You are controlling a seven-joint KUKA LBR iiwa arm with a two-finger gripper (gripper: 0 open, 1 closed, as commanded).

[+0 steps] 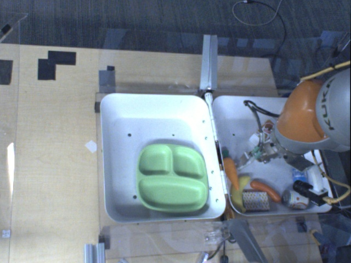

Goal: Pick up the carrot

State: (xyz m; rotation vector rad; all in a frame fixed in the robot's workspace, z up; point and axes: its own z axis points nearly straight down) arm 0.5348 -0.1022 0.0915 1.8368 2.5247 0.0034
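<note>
Right shallow white bin [241,114] holds the tapered orange carrot [231,172] against its left wall, end effector [258,153] hovering near, grip state unclear.

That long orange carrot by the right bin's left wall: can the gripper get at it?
Probably yes: the long orange carrot lies uncovered just left of the gripper, though the bin wall crowds one side.

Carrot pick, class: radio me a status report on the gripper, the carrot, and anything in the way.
Gripper low in right bin, right of carrot. Carrot loose by the bin's left wall. Yellow item and grey block crowd its lower end.
</note>
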